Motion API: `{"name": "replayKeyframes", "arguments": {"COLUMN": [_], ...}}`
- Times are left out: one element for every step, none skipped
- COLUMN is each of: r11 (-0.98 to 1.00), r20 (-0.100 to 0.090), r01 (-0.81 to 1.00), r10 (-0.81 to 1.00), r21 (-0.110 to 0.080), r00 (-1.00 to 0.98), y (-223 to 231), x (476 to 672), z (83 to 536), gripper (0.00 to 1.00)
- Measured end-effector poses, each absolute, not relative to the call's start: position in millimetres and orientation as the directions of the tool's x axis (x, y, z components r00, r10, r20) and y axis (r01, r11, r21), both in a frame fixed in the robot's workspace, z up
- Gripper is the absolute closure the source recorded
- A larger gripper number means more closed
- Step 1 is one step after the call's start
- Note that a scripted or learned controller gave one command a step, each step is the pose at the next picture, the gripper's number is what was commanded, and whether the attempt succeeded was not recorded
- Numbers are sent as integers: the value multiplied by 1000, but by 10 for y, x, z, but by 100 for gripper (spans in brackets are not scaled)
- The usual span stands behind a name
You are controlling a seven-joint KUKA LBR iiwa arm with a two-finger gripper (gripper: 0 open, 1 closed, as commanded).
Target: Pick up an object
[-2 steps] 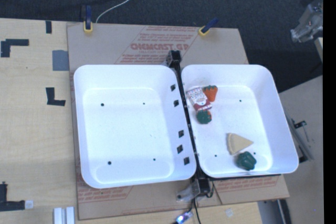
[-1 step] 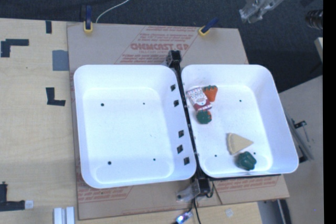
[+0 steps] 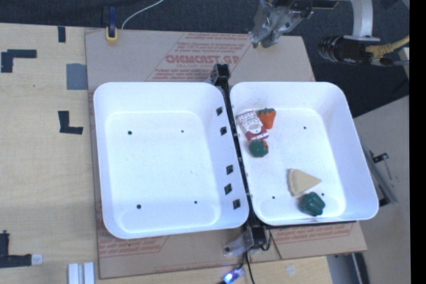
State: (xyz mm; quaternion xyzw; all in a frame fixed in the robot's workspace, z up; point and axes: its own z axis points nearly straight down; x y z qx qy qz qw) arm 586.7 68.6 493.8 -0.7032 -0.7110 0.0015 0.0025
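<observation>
Down at the near edge of the counter (image 3: 40, 143), the right bin (image 3: 333, 103) carries everything worth grabbing. In its near right corner sits a dark green lump (image 3: 311, 203), and touching it on the far side, a pale wedge (image 3: 303, 180). Move farther up along the bin's left wall and there's a cluster: a small green ball (image 3: 259, 149), a red-and-white packet (image 3: 249, 124) just beyond it, and an orange piece with a green top (image 3: 267, 117) right beside the packet. The left bin (image 3: 160, 156) lies alongside, walls touching at the divider.

And up past the far rim of the bins, the tool (image 3: 265, 35) hangs above the brown board, well apart from every object. Whether it's spread or pressed together, I cannot tell at this angle; nothing shows in its grip.

So I'd call this the approach stage, with no pick made yet. The next move calls for swinging the tool back over the right bin, choosing a target, perhaps the wedge, which has open floor on its left, and descending cleanly without clipping the wall.
</observation>
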Motion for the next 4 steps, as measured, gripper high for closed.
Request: {"name": "replayKeyframes", "arguments": {"r11": [9,10,3,-2], "r20": [1,2,2,-1], "r01": [1000,1000,1000,1000], "r10": [1000,1000,1000,1000], "r21": [-2,-1,1,-2], "r00": [-9,-10,-3,2], "y": [1577,2285,2018,1625], "x": [5868,5608,4996,5147], "z": [4852,5002,5376,5344], "gripper": [100,100,100,100]}}
